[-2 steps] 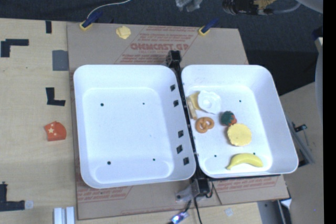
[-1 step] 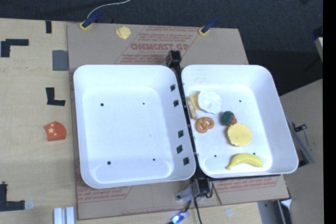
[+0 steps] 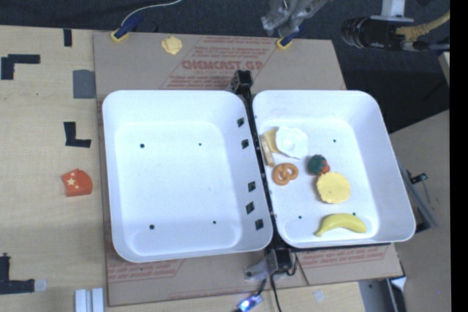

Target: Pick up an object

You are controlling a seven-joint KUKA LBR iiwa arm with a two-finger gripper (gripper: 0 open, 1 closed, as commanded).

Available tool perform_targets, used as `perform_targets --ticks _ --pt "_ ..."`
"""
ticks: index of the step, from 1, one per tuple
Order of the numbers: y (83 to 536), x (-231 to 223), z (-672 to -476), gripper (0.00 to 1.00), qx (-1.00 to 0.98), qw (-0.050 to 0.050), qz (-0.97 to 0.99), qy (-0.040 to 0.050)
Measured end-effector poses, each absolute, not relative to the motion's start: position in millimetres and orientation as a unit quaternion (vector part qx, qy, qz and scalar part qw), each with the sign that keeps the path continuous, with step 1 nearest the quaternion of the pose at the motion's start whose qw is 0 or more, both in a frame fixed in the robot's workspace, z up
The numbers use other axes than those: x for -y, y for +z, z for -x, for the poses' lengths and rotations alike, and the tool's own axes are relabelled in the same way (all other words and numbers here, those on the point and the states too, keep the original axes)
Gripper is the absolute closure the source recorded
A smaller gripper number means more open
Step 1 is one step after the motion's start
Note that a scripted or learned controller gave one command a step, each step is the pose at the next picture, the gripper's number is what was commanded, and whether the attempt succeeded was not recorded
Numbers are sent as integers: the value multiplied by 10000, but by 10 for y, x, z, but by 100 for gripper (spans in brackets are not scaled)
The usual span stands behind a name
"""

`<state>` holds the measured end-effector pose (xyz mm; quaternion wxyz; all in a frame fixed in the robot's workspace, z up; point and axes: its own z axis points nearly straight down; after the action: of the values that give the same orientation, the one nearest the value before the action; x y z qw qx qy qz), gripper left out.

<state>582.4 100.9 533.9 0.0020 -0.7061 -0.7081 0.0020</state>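
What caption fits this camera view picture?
Robot hand hovers above the bench while a banana, pretzel and other toy foods wait in the right bin.

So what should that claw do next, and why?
Probably swing down toward the right bin. The claw hangs above the bench's far edge, well away from the toy banana, pretzel and other pieces lying there.

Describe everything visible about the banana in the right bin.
The banana is a small, smooth yellow toy-like piece, seemingly plastic, curved with its ends turned upward in the view. It lies flat on the right bin's floor near the front wall, whole and unpeeled. It sits just below the yellow round piece, apparently apart from it.
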Motion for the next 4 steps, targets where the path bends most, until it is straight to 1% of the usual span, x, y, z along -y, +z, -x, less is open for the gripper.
perform_targets --ticks 1,2,4 --pt "5340 -742 -5179 100 7073 15 7069 18" --pt "5343 -397 -4833 100 7075 8 7067 11" --pt "5347 38 -4839 100 7071 1 7071 6"
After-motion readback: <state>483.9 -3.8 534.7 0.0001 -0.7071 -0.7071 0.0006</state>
